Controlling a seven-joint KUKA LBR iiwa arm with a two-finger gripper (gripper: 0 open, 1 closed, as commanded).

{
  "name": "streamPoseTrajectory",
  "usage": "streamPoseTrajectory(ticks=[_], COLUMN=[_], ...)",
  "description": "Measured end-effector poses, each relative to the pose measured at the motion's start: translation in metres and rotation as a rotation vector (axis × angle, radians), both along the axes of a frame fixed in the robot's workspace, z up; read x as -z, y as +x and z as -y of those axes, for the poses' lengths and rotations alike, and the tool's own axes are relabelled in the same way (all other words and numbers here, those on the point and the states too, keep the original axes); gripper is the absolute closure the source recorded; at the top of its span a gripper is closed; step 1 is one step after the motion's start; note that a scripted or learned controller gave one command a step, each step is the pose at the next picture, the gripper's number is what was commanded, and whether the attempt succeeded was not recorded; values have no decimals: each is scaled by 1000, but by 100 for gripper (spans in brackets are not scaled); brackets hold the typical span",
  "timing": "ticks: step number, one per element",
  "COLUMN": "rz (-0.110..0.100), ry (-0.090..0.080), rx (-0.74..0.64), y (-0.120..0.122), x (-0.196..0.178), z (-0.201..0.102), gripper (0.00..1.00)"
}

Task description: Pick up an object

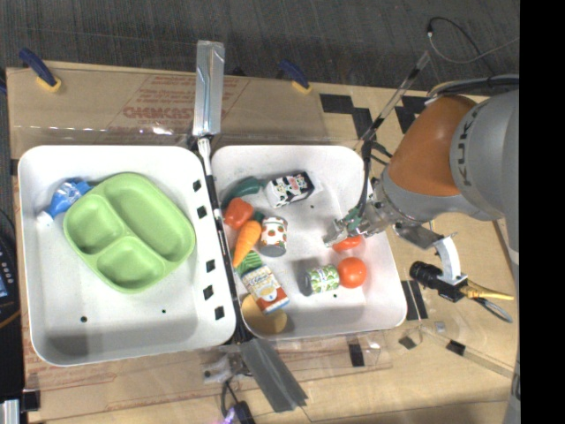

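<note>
Right now my gripper sits low in the right bin, toward its three o'clock side, with something small and red at its tips. I judge the pick underway, the lift not done. Whether it truly grips, I cannot tell. A tomato lies just at six o'clock.
</note>
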State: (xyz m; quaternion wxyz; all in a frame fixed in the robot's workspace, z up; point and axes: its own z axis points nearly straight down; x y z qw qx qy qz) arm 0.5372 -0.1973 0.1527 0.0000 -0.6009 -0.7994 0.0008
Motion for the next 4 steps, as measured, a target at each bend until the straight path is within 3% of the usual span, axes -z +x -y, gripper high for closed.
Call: streamPoseTrajectory(ticks=[1, 2, 3, 4], rz=[-3, -1, 1, 2], ry=[1, 1, 1, 1], rx=[-2, 77, -216, -535], y=[12, -2, 59, 63], x=[62, 15, 26, -40], z=[-75, -49, -50, -152], gripper=[0, 0, 0, 0])
